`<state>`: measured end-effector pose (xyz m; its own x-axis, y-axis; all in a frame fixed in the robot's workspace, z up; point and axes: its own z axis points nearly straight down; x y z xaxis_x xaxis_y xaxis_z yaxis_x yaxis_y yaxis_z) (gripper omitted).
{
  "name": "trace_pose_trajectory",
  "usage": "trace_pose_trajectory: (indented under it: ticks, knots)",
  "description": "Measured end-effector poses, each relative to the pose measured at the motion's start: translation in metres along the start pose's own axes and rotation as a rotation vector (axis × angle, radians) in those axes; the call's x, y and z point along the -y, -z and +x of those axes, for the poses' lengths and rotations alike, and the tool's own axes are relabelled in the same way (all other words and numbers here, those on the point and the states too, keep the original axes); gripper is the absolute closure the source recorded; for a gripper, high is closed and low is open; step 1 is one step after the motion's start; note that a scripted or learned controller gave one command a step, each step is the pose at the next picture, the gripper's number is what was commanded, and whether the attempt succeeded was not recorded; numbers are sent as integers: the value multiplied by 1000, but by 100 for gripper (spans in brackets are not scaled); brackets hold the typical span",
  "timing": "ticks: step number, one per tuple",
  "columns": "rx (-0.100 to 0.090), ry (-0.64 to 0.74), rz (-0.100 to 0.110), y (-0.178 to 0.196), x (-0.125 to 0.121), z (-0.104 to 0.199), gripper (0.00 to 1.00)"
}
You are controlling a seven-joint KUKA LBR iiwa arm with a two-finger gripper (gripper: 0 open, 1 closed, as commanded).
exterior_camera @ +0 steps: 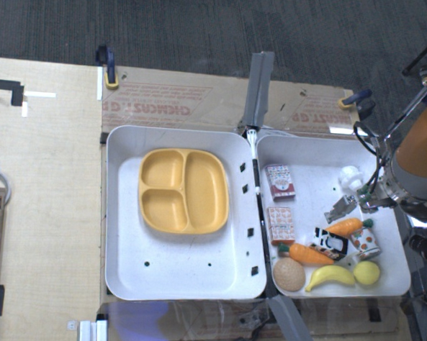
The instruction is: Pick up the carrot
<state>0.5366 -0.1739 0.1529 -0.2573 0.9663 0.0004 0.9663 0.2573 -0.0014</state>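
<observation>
Grey arm with orange band cut off at right edge, its two-finger gripper (343, 208) low over right white bin (311, 159), grip state unclear, long orange carrot (311, 254) near front, beside yellow banana (331, 276), partly overlapped by black-and-white carton (330, 242).

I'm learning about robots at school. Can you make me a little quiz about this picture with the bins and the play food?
1. True or false: the yellow plate lies in the left bin.
2. Which thing lies closest to the front right corner of the right bin?
A. the banana
B. the lemon
C. the round bread
3. Fill the gap: the long carrot lies just above the ____.

Key
1. True; the divided plate is the one thing in that bin.
2. B
3. banana

The gripper hangs over the right bin, near a second, smaller carrot.
</observation>
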Motion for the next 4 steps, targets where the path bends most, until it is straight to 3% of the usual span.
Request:
trace_pose_trajectory:
  ticks: [1, 2, 3, 4]
  knots:
    - [13, -9, -28, -46, 27, -29, 0]
    - [1, -122, -2, -19, -40, 3, 0]
    - [0, -38, 0, -62, -48, -5, 0]
    - [1, -40, 0, -53, -48, -6, 100]
